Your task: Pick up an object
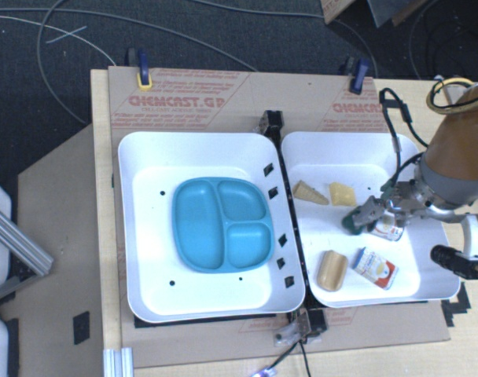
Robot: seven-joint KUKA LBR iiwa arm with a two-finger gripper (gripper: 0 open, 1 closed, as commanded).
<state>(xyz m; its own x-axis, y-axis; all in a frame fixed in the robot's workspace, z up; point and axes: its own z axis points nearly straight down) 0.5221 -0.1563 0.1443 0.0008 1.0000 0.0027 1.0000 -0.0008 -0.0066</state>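
My gripper (370, 214) hangs low over the middle of the right bin (357, 151), reaching in from the right under the orange-banded wrist. A small dark green object (351, 225) lies right at its tip; whether it is held I cannot tell. A red and white item (391, 232) peeks out from under the gripper. Beyond the gripper lie a tan wedge (309, 193) and a yellow chunk (343, 195). Nearer the front edge are a tan cylinder (332, 269) and a white packet with red and blue print (376, 268).
The left bin (145, 234) holds a blue divided plate (222, 224). A black divider with clips (280, 203) runs between the bins. Cables (396, 124) trail along the right bin's far right side by the arm.
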